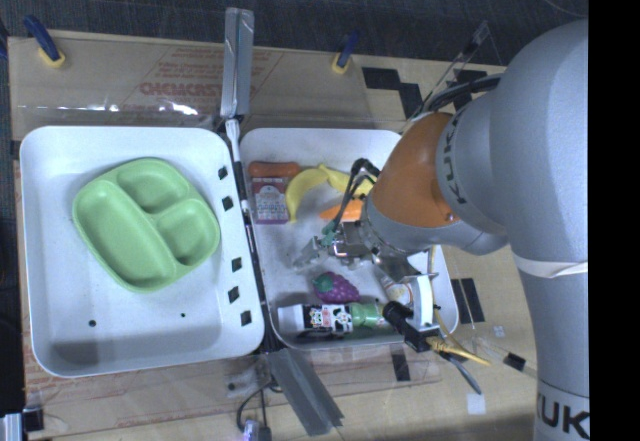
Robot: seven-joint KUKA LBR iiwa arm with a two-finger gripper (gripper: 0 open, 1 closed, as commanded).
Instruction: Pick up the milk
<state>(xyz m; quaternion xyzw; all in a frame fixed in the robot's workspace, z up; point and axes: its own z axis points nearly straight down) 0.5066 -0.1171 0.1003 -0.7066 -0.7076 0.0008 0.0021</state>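
The milk is a small bottle with a black-and-white cow label and a green end. It lies on its side along the near wall of the right bin. My gripper hangs over the middle of that bin, a little beyond the milk and above a bunch of purple grapes. The gripper is apart from the milk, and nothing shows in its grasp. The arm's orange band and grey body cover the bin's right side.
A brown-topped carton, a banana and an orange carrot lie at the far side of the right bin. The left bin holds a green divided plate. A metal divider stands between the bins.
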